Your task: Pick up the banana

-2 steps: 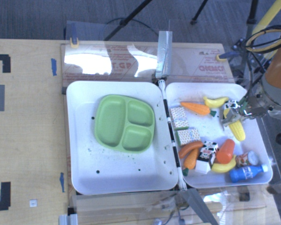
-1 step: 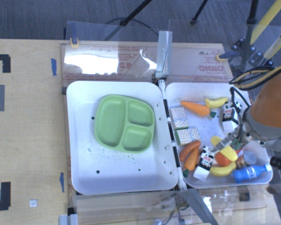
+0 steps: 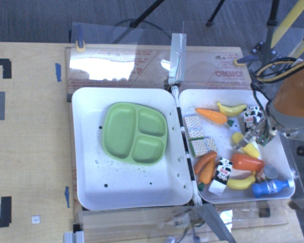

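The gripper hangs low near the right bin's right edge among crowded toy food, its grasp impossible to judge; one banana lies near the bin's far edge, another banana near its front edge

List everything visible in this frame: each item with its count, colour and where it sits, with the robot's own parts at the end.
bins: 2, white, side by side on the bench
divided plate: 1, green, left bin
bananas: 2, yellow, right bin, one at the far edge, one at the near edge
carrots: 2, orange, right bin, one far, one near the divider
patterned boxes: 2, right bin beside the divider
cow-print cartons: 2, black and white, right bin
bottle: 1, blue, near right corner
arm: 1, grey and orange, right
gripper: 1, over the right bin
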`<state>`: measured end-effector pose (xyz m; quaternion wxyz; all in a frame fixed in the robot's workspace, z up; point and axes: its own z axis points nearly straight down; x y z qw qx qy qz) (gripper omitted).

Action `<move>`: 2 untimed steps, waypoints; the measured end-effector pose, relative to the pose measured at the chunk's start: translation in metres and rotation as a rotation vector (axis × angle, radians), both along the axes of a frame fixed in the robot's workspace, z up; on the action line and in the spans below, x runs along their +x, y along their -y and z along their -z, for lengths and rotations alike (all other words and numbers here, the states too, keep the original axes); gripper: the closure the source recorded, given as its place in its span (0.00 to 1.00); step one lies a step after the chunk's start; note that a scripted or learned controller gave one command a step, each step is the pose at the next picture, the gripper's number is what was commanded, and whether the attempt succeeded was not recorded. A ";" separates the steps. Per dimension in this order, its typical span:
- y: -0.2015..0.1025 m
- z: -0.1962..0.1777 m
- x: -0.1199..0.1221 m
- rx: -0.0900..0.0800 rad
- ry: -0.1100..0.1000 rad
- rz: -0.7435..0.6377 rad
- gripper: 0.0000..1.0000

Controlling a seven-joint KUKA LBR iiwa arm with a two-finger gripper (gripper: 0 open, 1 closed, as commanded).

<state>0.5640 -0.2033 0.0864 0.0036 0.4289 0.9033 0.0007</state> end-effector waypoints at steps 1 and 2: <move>0.000 0.001 -0.001 0.001 -0.003 0.000 0.00; 0.014 -0.001 -0.019 0.010 -0.002 0.189 0.00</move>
